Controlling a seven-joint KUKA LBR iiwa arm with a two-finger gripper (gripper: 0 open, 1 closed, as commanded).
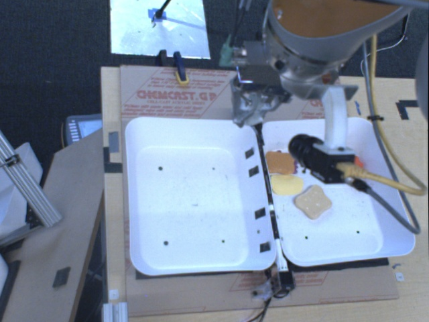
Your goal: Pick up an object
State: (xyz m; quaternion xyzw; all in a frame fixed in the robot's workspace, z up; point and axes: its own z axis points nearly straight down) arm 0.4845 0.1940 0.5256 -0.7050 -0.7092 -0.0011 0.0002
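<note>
From my seat, the left bin gives me the widest room: its whole white floor lies open to a descent. The right bin is tighter. An orange square, a yellow disc and a tan biscuit-shaped piece crowd its left side, just beside the shared rim with its black clips. I see open floor along that bin's front and right. The arm overhangs its back edge.
</note>
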